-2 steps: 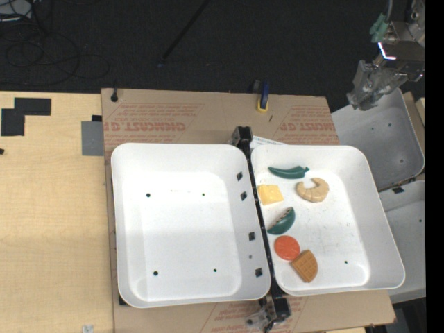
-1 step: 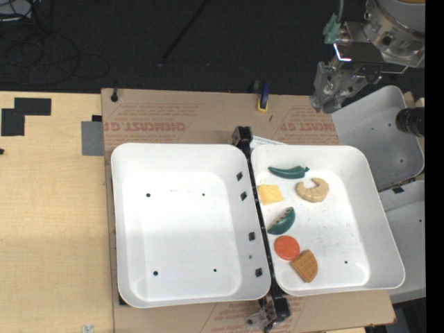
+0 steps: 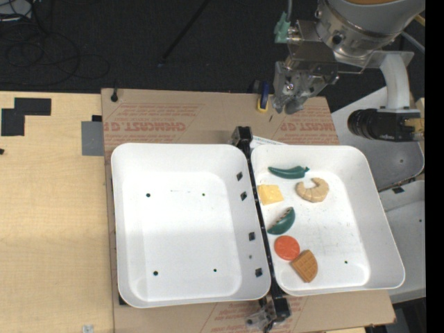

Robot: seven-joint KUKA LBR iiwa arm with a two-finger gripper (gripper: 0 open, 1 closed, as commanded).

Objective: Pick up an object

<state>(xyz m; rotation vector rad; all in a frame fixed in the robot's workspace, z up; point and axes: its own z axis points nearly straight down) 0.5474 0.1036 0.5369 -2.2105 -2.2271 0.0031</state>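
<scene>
Grey arm's gripper (image 3: 290,104) above the bench behind the right bin (image 3: 378,241), claw state impossible to tell, croissant (image 3: 312,189), green pepper (image 3: 288,171), cheese (image 3: 270,194), tomato (image 3: 286,247) lying in that bin

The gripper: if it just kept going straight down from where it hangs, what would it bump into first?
Probably the cardboard sheet behind the right bin, not the toys. The gripper hangs past that bin's far rim, though depth is hard to judge.
</scene>
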